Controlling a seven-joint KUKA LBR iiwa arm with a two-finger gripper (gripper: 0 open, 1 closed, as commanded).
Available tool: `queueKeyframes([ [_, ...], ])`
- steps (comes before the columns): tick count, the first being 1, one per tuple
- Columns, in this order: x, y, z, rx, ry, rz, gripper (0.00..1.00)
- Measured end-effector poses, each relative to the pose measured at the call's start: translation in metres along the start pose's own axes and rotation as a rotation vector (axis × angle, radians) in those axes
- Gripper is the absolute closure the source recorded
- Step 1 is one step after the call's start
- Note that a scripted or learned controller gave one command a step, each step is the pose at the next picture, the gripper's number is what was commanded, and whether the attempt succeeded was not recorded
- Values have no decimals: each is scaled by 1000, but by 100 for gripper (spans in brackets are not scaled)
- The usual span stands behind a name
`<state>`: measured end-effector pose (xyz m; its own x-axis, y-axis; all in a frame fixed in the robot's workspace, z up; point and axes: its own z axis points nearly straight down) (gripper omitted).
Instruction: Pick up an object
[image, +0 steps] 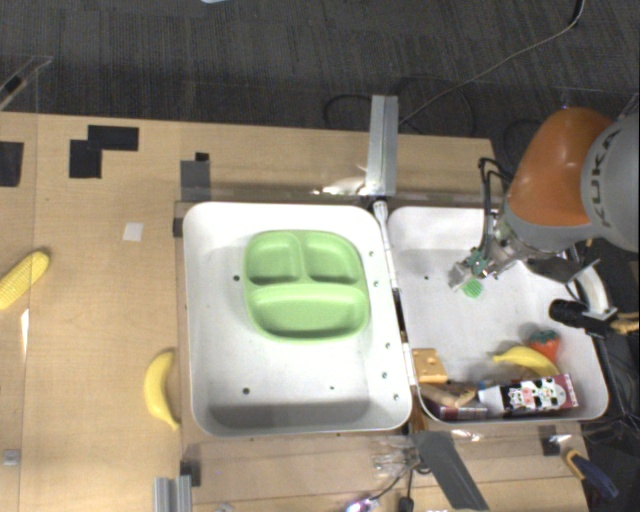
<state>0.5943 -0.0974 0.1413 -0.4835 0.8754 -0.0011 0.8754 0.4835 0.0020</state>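
My gripper (472, 274) hangs low over the upper middle of the right bin (440, 235), and a small green bit shows at its tip. The grey arm with its orange band (555, 165) comes in from the right above it. The bin's loose objects lie along its near side. They are a yellow banana (525, 358), a small red and green fruit (545, 340), a black and white printed carton (530, 397), a tan wooden block (430, 367) and a dark stick-like item (462, 400). None of them touches the gripper.
The left bin (215, 400) holds a green divided plate (305, 284). On the bench to the left lie a second banana (160, 388) and a yellow corn cob (20, 280). A metal post (383, 145) rises behind the bins' shared wall.
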Motion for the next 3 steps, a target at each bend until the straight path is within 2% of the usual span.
queueKeyframes([
  [1,10,54,-67,-1,0,145,100],
  [2,10,54,-67,-1,0,144,0],
  [3,-32,54,41,1,1,81,0],
])
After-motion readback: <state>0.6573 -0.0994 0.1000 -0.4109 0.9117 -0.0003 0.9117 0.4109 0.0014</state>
